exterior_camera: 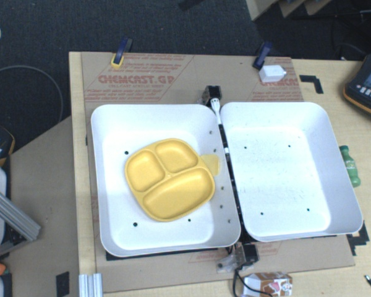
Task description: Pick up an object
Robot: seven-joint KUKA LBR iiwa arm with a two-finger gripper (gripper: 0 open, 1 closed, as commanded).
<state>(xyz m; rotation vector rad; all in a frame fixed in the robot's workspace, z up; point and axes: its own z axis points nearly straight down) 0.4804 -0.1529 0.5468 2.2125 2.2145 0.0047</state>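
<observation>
A yellow divided plate (169,179) with three compartments lies in the left white bin (111,228), a little right of that bin's middle. A small yellow tab (211,163) sticks out from under its right side, near the bin's right wall. The plate lies flat and nothing touches it.
The right white bin (334,203) stands beside the left one on a cardboard-covered bench (173,79). Clamps (120,53) and a small white block (272,73) sit at the bench's far edge. A green object (350,165) lies by the right bin's outer wall.
</observation>
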